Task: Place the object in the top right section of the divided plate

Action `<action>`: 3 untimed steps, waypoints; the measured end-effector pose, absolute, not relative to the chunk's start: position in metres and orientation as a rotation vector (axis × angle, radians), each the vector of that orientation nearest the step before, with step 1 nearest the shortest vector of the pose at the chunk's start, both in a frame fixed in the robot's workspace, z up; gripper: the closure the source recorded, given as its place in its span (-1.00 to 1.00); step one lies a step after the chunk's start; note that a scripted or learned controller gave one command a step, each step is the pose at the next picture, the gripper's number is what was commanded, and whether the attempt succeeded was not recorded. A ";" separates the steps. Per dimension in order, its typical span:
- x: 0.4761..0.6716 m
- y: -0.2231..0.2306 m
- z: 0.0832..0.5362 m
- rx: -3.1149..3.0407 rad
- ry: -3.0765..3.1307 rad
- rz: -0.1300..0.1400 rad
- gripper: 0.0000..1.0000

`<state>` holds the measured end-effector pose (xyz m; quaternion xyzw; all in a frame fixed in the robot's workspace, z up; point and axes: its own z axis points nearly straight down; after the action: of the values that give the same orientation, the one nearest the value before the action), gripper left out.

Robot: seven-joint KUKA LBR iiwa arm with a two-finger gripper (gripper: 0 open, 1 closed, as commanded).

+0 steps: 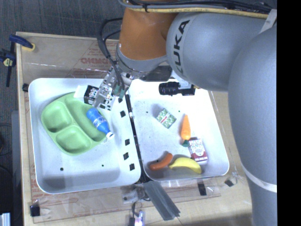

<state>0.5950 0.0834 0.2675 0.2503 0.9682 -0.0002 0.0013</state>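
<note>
A green divided plate (61,119) lies in the left bin (35,140). A blue bottle (97,120) rests on its side in the plate's right-hand section, its white cap pointing toward the lower right over the plate's rim. My gripper (101,97) hangs just above and behind the bottle, over the plate's upper right corner. It stands open, with nothing between its fingers. The arm's orange band and grey wrist hide the bins' far middle edge.
The right bin (219,131) holds a small green box (166,118), a carrot (186,127), a red packet (197,149), a banana (185,165) and a brown sausage (161,160). The divider wall (133,140) between the bins runs just right of the plate.
</note>
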 end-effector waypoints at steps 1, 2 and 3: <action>0.591 0.043 0.300 0.526 3.092 -0.001 1.00; 0.587 -0.026 0.301 0.397 3.115 -0.002 1.00; 0.597 -0.074 0.282 0.057 3.142 -0.001 1.00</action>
<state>0.5968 -0.0744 0.2823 0.0181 0.9998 -0.0003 -0.0003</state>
